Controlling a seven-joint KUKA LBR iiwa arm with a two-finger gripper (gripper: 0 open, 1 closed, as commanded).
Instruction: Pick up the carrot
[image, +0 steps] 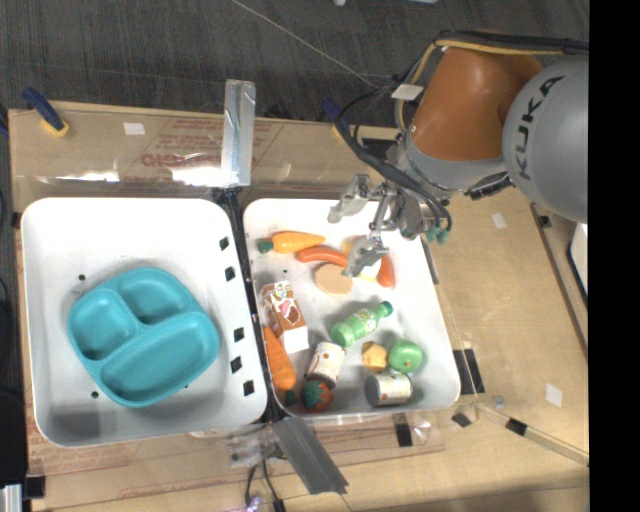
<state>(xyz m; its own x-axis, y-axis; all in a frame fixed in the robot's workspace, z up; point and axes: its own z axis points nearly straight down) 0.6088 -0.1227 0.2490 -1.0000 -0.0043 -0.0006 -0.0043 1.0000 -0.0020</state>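
Hovering over the far side of the right bin (440, 330), the tool (368, 250) is pointing down at a cluster of orange and red pieces; I am not managing to tell whether it is open or closed, nor whether anything is sitting in it. I am reading the carrot (279, 360) as the long orange piece lying against this bin's left wall, towards the near-left corner, its long axis running roughly from far to near. It is lying well apart from the tool, diagonally towards the near left. A snack packet (283, 305) is sitting just beyond its far end and a small can (325, 362) just to its right, so I am judging room tight there.
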